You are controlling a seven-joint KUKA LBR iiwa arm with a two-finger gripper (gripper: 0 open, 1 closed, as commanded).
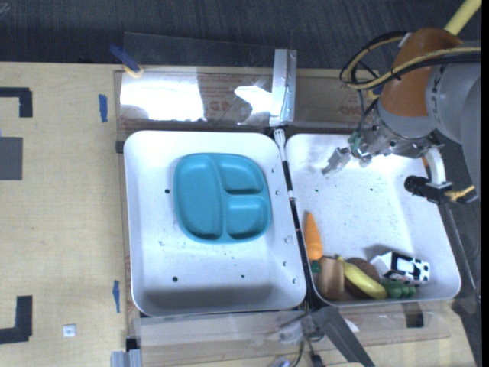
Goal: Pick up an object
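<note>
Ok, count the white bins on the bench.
2. The left bin holds a blue divided plate; the right bin holds toy food along its near edge, with the gripper above its far end.

- The single camera is fixed above the bench (pixel 53 205) and looks down at a slant.
- It stands far enough to take in both white bins whole: the left bin (pixel 145 281) and the right bin (pixel 428 228), side by side.
- The dark floor (pixel 191 6) lies beyond the far edge of the bench, at the top.
- The arm (pixel 435 90) enters from the right side, over the far right corner of the right bin.
</note>
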